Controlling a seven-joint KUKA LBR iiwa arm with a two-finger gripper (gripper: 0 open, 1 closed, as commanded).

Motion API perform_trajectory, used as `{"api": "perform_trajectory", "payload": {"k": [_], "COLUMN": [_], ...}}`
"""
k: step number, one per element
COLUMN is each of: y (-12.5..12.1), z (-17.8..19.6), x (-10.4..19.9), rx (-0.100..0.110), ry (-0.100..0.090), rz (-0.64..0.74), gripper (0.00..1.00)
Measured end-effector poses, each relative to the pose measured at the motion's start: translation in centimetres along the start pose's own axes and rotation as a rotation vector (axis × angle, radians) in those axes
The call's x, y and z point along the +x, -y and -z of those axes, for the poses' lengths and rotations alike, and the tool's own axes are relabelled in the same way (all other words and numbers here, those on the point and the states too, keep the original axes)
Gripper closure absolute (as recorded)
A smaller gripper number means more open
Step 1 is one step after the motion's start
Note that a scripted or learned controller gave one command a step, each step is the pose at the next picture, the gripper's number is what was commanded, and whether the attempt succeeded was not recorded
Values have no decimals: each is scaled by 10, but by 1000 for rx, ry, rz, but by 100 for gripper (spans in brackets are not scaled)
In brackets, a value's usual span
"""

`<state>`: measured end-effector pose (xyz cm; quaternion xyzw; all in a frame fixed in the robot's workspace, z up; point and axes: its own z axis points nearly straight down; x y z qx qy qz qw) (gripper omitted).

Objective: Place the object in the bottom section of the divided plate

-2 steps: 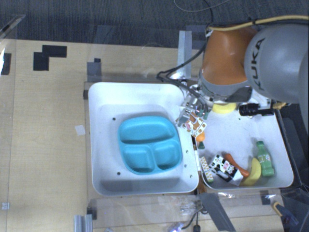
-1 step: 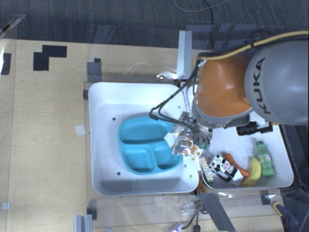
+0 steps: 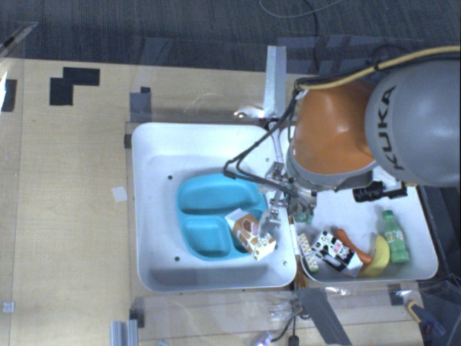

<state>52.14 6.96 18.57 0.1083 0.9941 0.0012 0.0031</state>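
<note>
"KUKA" in black letters on the grey arm (image 3: 410,125), no other legible text

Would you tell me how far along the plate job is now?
Nearly done, it seems: the small patterned box lies at the blue divided plate's lower right section, overlapping its rim. The gripper hangs close beside it. Left: seating it fully inside, then retreat.

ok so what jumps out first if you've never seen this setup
The big grey and orange arm fills the upper right, with its gripper low near the seam between the two bins. Just below it, a bright blue divided plate sits in the left bin, with a small brown-and-white packet at the plate's lower right edge. The right bin holds a colourful clutter, including a green bottle and a banana.
</note>
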Motion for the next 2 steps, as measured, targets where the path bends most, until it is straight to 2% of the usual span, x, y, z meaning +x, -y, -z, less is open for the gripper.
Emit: {"api": "perform_trajectory", "payload": {"k": [1,2], "y": [0,35], "z": [0,0], "x": [0,-29], "rx": [0,0], "ry": [0,3], "rz": [0,-130], "gripper": [0,0]}}
